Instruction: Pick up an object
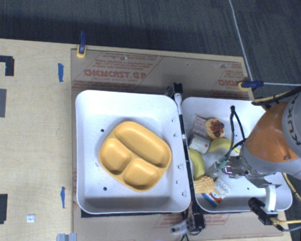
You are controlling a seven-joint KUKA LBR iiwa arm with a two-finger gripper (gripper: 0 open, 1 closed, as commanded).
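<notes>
Camera view: two white bins are seen side by side on the bench. The left bin [84, 139] is occupied at its centre by a yellow three-compartment tray [133, 154]. In the right bin [282, 200], a heap of small objects is crowded against the left wall: a snack packet [209, 127] toward the far edge, a white cup [198, 143] beside it, a banana [197, 163] below, a waffle-like piece [203, 185] and a small wrapper [214, 196] near the front edge. The gripper [227, 168] is lowered into this bin just beside the banana, and its state cannot be told from this angle.
</notes>
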